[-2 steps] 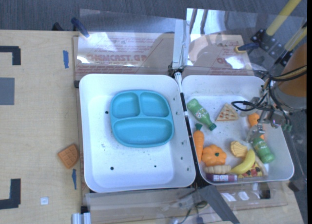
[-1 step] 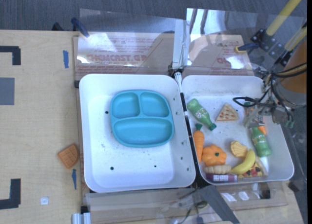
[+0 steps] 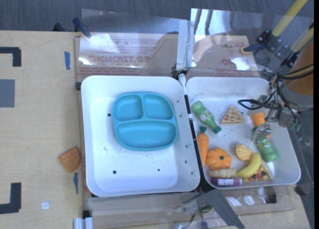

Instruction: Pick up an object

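Observation:
The right bin holds several toy foods: a green bottle, a triangular pizza slice, a carrot, an orange pumpkin, a banana, a small yellow piece, a small orange piece and a second green bottle. My gripper hangs low at the bin's right side, just above the second green bottle and next to the small orange piece. Cables and the wrist hide its tips.
The left bin holds a blue divided plate. A brown waffle-like toy lies on the wooden bench left of the bins. Clear plastic sheets stand behind both bins. The arm fills the right side.

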Action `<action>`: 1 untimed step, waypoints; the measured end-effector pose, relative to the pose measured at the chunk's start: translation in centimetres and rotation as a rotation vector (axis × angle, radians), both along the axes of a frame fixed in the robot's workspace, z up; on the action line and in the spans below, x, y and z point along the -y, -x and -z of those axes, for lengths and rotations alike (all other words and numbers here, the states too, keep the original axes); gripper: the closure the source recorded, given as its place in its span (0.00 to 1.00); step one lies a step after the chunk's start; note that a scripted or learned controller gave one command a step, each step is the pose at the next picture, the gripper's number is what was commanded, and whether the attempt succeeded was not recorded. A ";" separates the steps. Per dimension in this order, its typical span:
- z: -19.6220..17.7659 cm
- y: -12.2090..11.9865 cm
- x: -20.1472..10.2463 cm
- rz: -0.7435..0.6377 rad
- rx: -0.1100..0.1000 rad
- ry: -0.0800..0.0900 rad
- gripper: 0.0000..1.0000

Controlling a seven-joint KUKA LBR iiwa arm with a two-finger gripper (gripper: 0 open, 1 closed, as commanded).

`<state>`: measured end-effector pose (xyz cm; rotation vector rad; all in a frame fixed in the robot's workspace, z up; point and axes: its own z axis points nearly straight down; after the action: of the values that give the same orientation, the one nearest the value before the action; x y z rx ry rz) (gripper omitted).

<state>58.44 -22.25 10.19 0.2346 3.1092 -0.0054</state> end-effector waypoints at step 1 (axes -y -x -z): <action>1.4 -1.5 0.1 0.076 -0.012 -0.004 0.00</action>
<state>59.89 -22.32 8.79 0.3544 3.1107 -0.0012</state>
